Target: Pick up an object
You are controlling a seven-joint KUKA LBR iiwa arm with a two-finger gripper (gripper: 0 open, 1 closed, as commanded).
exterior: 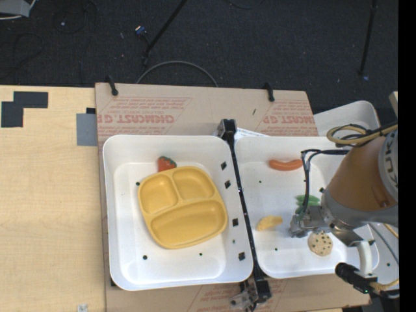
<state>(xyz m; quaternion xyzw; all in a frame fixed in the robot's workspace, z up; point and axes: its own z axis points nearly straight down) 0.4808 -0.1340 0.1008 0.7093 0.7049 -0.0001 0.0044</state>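
Cookie (320,244), round, speckled, just beside metal hand (300,227), grip state perhaps unreadable, yellow compartmented tray (182,205)

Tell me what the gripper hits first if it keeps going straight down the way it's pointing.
Most likely the bare floor of the right bin. The gripper points down between the yellow piece and the round cookie; depth is unclear, so it may clip the cookie.

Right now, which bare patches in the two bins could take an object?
Left bin: bare strips left of and below the yellow tray. Right bin: bare floor between the sausage and the yellow piece. Crowded at the right, where the gripper, cookie and green piece cluster.
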